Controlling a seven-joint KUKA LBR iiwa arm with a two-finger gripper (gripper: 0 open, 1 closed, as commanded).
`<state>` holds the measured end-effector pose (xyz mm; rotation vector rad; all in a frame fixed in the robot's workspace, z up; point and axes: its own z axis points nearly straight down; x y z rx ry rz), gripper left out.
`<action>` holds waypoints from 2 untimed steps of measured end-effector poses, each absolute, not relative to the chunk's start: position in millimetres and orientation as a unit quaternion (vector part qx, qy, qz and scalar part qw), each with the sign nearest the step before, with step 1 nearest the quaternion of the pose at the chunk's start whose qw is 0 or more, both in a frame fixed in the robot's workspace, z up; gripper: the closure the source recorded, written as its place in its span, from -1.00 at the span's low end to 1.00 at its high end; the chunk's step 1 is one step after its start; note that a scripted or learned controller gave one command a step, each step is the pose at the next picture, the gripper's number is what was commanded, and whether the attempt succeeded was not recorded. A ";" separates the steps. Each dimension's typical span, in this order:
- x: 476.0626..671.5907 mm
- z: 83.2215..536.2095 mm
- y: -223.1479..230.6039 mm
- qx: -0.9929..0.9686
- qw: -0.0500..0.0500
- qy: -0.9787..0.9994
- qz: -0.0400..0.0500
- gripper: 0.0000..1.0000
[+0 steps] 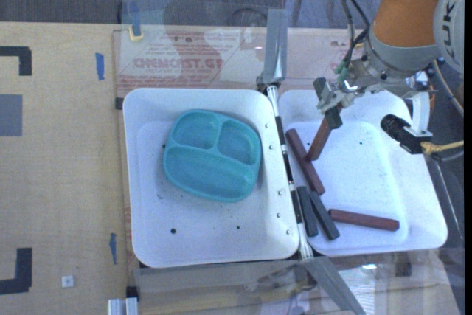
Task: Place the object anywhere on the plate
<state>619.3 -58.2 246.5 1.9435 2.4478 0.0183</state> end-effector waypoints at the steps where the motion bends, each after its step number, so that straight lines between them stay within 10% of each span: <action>1: 628.1 207.6 20.2 0.605 0.000 0.796 -0.001 1.00; 2: 628.4 208.5 20.5 0.605 0.000 0.796 0.000 -1.00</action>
